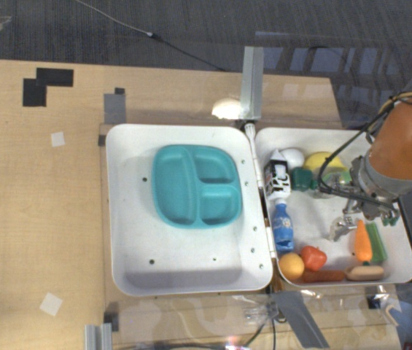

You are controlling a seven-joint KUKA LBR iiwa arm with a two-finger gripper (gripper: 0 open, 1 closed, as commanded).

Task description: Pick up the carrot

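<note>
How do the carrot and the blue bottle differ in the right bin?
The carrot is orange and tapered; the blue bottle is blue with a paler cap end. The carrot lies near the bin's right side, just under the claw; the bottle lies against the left wall. Both lie flat, lengthwise up-down in the view.

- Broad rounded orange band on the grey arm (407,146) is showing a smooth, slightly glossy shell.
- Grey ring-shaped wrist section (372,183) is sitting under the orange, darker at its lower edge.
- Thin black cable (344,150) is curving off the wrist in a loop; a pale yellowish cable is running along the top of the orange part.
- Small silver metal two-finger gripper (344,227) is looking shiny, with small bracket-like parts.
</note>
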